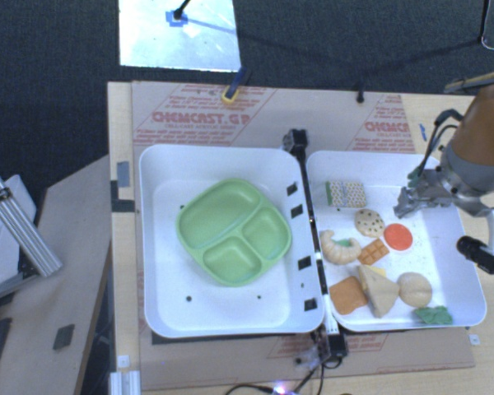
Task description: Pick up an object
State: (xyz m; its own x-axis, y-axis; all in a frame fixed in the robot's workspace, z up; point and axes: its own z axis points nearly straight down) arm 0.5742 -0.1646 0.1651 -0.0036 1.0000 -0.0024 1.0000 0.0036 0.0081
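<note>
Grey metal gripper (409,199) hovers above the round orange plastic disc (398,237), I cannot tell its state, so I must descend next.

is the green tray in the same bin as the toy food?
No, the green tray lies alone in the left bin, while the toy food is in the right bin.

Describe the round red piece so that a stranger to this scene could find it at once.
Look in the right bin, the one crowded with toy food. The red disc lies in its middle, just below the gripper and right of the speckled cookie. It is the only flat, plain red-orange circle there.
</note>
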